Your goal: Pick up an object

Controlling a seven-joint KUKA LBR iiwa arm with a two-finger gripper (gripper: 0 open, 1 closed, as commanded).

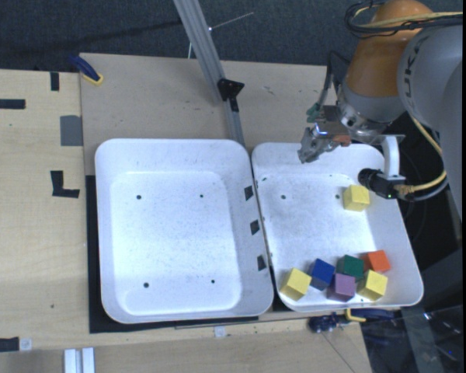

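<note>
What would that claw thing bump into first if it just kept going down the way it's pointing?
Probably the bare white floor of the right bin, near its top left corner. The gripper hangs above it; the nearest yellow block sits off to the side. Depth is uncertain.

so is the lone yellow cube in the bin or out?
In. The yellow cube lies on the floor of the right bin, apart from the cluster at the bin's near edge, untouched by the gripper.

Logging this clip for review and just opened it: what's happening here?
A grey KUKA arm reaches in from the right, its pincer over the far edge of the right bin, with nothing visibly held. One yellow cube sits alone mid-bin; the rest cluster at the near edge: another yellow cube, blue, purple, green, orange and a third yellow.
</note>
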